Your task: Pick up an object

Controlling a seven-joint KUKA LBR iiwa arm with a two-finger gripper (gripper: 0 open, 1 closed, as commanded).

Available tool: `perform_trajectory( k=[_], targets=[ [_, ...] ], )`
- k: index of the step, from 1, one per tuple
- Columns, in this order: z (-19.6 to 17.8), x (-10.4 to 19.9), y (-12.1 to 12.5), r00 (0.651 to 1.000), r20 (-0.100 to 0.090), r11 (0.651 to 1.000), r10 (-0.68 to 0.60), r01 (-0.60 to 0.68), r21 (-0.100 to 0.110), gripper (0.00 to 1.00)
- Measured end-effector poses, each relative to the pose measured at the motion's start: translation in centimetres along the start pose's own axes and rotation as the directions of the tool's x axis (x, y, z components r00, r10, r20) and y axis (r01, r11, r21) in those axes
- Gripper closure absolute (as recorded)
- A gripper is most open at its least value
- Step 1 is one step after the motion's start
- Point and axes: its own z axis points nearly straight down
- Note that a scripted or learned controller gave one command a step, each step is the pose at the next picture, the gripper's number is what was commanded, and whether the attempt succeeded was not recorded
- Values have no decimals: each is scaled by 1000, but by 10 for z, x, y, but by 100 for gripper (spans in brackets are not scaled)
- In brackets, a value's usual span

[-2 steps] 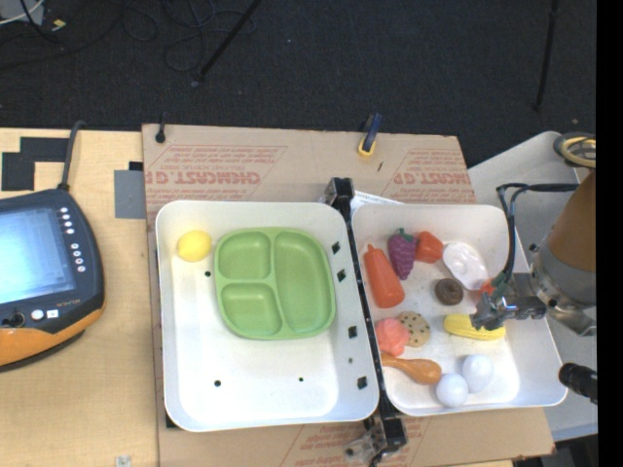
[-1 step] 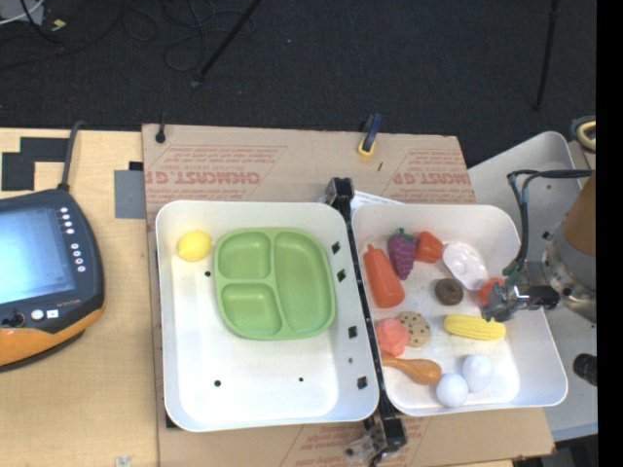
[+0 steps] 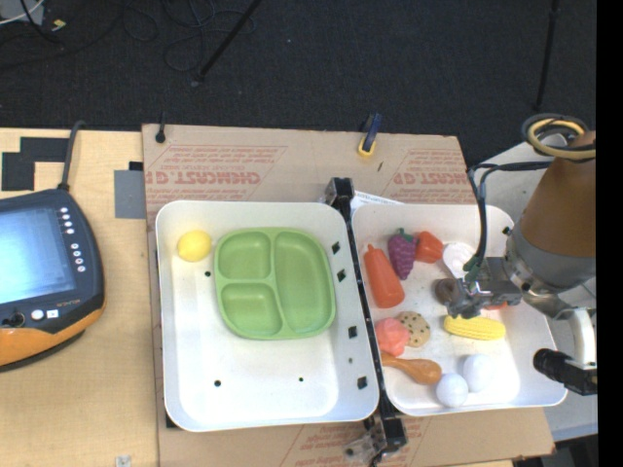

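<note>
Gripper (image 3: 465, 298) sits low just above corn cob (image 3: 475, 328); finger state you can't tell. Cob looks light, rigid, slick plastic — grab mid-length.

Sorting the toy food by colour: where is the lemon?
The lemon lies in the left bin's upper left corner, just left of the green tray.

Dark carpeted floor (image 3: 389, 47) with loose cables (image 3: 146, 17), wooden bench (image 3: 68, 397), cardboard sheet (image 3: 253, 168), handheld screen pendant (image 3: 39, 270)
</note>
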Motion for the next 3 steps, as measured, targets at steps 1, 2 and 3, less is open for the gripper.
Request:
perform_trajectory(
  k=[1, 2, 3],
  targets=[
    [-6, 48, 2, 1000, 0, 1000, -2, 2, -1, 100],
    [-2, 108, 10, 1000, 0, 1000, -2, 2, 0, 100],
    [-9, 157, 16, 1000, 2, 1000, -1, 1, -1, 100]
  ],
)
